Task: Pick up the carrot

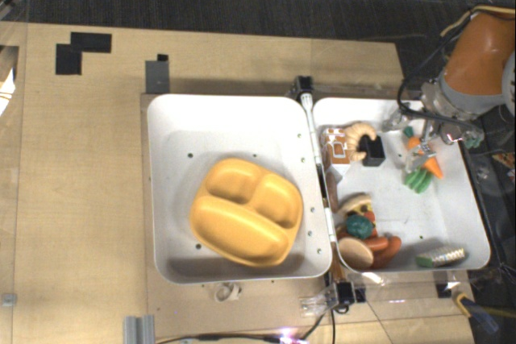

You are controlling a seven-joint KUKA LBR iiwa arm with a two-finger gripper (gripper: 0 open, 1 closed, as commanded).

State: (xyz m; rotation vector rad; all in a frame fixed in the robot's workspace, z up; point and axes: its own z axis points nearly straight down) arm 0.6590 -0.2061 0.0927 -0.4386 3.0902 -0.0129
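The carrot (428, 171) is small, with an orange body and a green leafy end. It lies in the right bin (468, 213), near its far right side. My gripper (422, 138) hangs directly over the carrot's upper end, under the arm's orange band (480, 52). Its tips reach down to the carrot, and whether they touch it is unclear. A second small orange bit (413, 143) sits just under the gripper.
A big yellow bread-like lump (246, 210) fills much of the left bin (173, 141). The right bin also holds a pastry (347, 141) beside a black piece (372, 149), a cluster of toy foods (364, 236) at the front left, and a silvery item (441, 256).
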